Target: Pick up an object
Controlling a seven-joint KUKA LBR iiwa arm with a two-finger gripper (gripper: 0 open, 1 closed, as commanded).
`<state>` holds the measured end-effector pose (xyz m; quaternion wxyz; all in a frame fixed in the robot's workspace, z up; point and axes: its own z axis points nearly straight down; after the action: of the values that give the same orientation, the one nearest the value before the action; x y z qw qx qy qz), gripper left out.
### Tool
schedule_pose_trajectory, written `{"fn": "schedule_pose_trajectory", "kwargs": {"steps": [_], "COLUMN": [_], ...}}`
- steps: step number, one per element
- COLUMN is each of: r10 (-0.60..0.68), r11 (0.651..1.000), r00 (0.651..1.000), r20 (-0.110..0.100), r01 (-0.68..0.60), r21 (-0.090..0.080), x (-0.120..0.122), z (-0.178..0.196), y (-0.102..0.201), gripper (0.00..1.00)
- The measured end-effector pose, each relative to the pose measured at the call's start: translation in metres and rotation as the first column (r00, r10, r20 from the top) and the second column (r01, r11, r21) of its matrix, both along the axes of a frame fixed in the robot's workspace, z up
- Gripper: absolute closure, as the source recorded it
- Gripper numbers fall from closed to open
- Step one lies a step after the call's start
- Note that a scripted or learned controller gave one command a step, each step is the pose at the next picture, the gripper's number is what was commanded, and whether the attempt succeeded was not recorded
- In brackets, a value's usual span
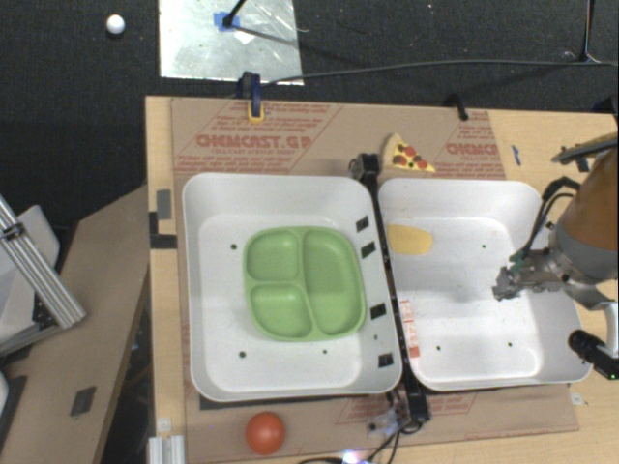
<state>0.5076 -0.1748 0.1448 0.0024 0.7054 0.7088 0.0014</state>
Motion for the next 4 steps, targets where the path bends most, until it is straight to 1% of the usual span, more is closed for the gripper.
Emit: {"fn": "schedule_pose_trajectory", "kwargs": {"steps": [1,2,3,4], "r10": [-0.001,0.0,0.006,0.006], "r11": [1.0,1.0,1.0,1.0], "r00": [1.0,1.0,1.0,1.0], "r20": [0.001,0.002,-0.002,-0.003], "r01": [0.001,0.0,-0.006,-0.006], "r21": [-0.001,-0.001,0.002,0.003], "x": [-0.003,-0.002,0.018,0.036], "z": [0.047,0.091,0.094,0.081], "y": [-0.007,-0.003,0.058,0.112], "gripper": [1.0,1.0,1.0,1.0]}}
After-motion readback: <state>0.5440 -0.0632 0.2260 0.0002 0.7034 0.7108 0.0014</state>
